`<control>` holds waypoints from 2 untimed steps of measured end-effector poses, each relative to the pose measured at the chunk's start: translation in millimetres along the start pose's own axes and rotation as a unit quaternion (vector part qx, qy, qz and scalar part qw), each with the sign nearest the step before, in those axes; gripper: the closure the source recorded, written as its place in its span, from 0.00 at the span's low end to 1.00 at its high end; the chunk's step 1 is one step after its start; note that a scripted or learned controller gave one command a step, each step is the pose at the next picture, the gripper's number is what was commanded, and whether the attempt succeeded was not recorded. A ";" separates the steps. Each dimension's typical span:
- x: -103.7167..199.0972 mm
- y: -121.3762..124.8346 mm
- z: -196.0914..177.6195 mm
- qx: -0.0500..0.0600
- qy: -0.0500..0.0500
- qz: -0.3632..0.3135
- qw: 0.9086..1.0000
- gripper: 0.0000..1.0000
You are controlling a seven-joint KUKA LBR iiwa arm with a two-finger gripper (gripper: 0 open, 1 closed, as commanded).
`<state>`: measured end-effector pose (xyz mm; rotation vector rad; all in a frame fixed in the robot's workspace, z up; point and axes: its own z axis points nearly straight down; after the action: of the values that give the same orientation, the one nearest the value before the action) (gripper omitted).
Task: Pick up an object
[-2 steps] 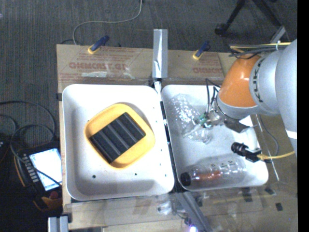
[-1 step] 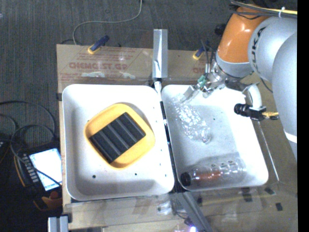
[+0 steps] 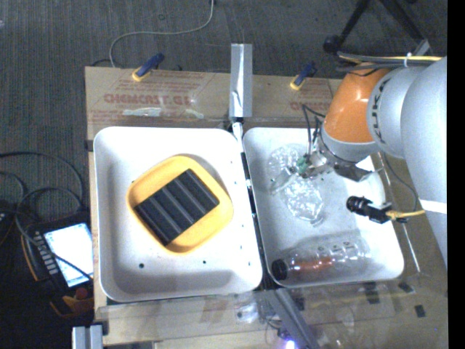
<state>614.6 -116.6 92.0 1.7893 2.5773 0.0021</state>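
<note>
the crumpled clear plastic (image 3: 299, 195) lies in the right bin (image 3: 396, 264), upper middle, with the gripper (image 3: 309, 164) at its top edge — whether it is shut or apart i cannot tell. near the front wall lies a clear bottle (image 3: 320, 259) with a dark cap. the left bin (image 3: 109, 151) holds a yellow tray (image 3: 182, 202) with black ribs. red print on the cardboard (image 3: 160, 97) behind is too faint to read.
</note>
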 end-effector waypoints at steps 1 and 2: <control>-12.9 -10.8 1.0 -0.005 0.000 0.042 0.999 0.00; -12.1 -8.8 -10.3 -0.007 0.000 0.041 0.999 1.00</control>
<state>610.5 -130.9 102.3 1.8886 2.4947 0.0214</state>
